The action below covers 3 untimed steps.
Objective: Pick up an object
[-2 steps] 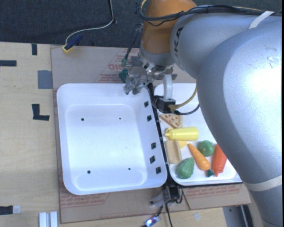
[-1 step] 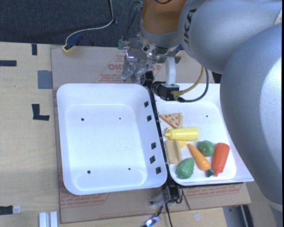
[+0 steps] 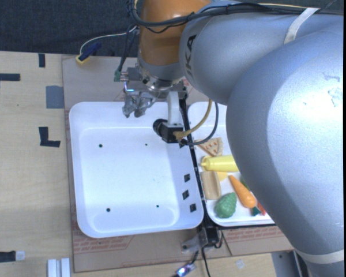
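Observation:
My gripper [image 3: 135,107] hangs over the far rim of the left white bin [image 3: 86,172], near its back middle, under the orange wrist band. The loose objects lie in the right bin [image 3: 242,220]: a yellow corn-like piece [image 3: 220,164], an orange carrot [image 3: 243,191], a green vegetable [image 3: 225,205], a tan block [image 3: 210,184] and a tan wedge [image 3: 212,148]. The gripper is well to the left of them and apart from all of them. The grey arm hides much of the right bin.
A black cable fitting [image 3: 165,130] hangs from the wrist near the wall between the two bins. A blue and yellow object [image 3: 87,51] lies on the bench beyond the left bin. Black tape marks dot the bench on the left.

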Each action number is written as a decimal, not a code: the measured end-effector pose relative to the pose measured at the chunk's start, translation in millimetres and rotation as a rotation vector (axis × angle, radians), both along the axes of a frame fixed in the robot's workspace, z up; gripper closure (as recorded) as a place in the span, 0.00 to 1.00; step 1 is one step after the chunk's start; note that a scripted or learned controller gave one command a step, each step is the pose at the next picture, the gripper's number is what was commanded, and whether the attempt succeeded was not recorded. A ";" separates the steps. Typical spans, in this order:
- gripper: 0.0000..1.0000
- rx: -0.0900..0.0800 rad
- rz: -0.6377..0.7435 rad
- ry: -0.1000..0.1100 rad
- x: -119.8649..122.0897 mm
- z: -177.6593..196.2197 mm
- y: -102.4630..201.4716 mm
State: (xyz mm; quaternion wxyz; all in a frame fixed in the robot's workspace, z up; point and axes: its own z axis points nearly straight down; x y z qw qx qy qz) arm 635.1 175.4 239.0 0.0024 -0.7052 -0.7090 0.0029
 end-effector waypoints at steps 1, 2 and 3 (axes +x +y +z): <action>1.00 -0.002 -0.004 0.000 -0.8 -52.2 7.1; 1.00 0.003 -0.004 -0.016 -14.1 47.8 -4.9; 1.00 -0.001 -0.002 0.000 -29.2 -11.4 23.4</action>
